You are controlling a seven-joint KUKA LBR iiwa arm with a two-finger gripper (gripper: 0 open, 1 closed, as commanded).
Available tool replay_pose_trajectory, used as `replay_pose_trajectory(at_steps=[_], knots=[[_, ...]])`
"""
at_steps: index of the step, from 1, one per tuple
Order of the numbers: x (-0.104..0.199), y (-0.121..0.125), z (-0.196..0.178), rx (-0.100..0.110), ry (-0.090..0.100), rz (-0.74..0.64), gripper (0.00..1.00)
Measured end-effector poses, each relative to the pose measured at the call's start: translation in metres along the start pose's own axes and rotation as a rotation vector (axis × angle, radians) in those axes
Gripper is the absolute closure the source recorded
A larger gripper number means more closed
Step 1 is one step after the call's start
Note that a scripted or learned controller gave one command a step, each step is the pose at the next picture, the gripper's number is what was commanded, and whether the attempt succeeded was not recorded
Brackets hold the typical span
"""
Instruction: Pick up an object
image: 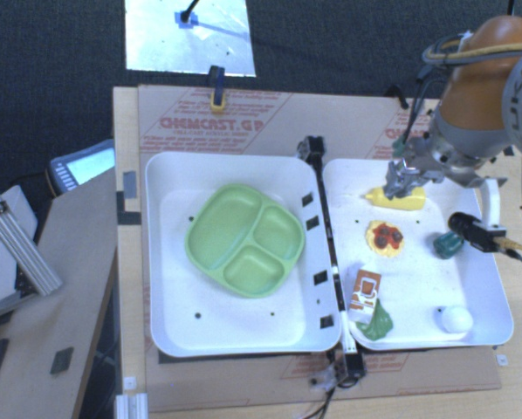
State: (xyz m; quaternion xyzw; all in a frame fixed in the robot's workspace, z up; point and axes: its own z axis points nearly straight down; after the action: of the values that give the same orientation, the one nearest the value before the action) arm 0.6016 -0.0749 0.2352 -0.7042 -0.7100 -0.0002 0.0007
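Yellow, wedge-shaped and smooth, the object (399, 201) lies at the rear of the right bin (488, 317). Gripper (402, 180) sits directly above it, touching or nearly so; whether it is clamped or released cannot be told. Same bin: a flat round disc with red and dark spots (385, 237), a dark green lump (447, 244), a white ball (456, 319), an orange-and-white card (364, 290) with unreadable print, a green leaf-like piece (377, 322). Left bin (169, 326) holds a glossy pale green three-compartment tray (244, 240). Board beneath reads "CHEMCAST" (210, 122).
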Motion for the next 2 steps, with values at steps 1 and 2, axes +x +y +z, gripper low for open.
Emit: replay_pose_trajectory(at_steps=[1, 2], knots=[[0.051, -0.019, -0.008, -0.001, 0.001, -0.001, 1.00], [0.107, -0.025, -0.009, -0.001, 0.001, -0.003, 1.00]])
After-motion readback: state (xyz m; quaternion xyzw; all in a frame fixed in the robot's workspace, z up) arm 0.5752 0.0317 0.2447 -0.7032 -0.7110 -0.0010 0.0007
